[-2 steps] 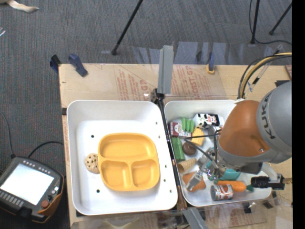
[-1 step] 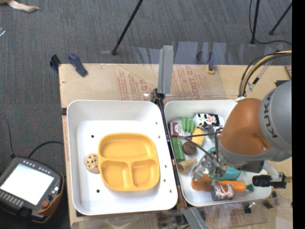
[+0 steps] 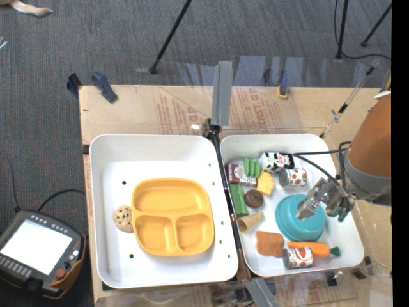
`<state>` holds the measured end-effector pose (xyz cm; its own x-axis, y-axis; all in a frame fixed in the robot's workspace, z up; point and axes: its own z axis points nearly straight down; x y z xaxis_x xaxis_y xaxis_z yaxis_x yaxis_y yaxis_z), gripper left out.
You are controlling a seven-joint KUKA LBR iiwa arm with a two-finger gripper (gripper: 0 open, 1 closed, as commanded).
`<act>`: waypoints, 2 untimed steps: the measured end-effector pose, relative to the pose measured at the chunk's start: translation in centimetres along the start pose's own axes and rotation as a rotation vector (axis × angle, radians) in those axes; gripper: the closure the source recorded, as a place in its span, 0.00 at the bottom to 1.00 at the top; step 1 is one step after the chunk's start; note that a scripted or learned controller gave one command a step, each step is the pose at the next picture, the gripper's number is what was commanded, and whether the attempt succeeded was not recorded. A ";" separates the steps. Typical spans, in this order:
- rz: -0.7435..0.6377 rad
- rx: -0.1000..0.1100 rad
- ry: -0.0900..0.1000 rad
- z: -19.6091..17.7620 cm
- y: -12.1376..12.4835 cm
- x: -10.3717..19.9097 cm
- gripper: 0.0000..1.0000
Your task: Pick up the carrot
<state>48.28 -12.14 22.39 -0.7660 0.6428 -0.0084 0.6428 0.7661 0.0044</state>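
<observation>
Against the right bin's (image 3: 345, 165) front wall: carrot (image 3: 308, 249), orange, green tip, lying flat, touching a can (image 3: 298, 258). Gripper (image 3: 327, 204) above bowl (image 3: 297, 217); jaws' state unclear.

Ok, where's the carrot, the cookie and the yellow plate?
carrot (image 3: 308, 249), camera view, middle of its orange body.
cookie (image 3: 123, 218), camera view, centre of its top.
yellow plate (image 3: 171, 198), camera view, floor of its big compartment.

The carrot (image 3: 309, 249) lies hemmed by a can (image 3: 298, 258) (touching) and teal bowl (image 3: 299, 219).
</observation>
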 end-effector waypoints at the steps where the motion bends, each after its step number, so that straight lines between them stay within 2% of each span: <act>1: -0.002 0.005 0.010 0.5 0.0 0.2 0.00; 2: 0.159 0.011 0.018 11.7 1.7 2.9 0.00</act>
<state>47.26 -8.97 10.69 -0.6546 0.7559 0.0091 0.7559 0.6547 -0.0070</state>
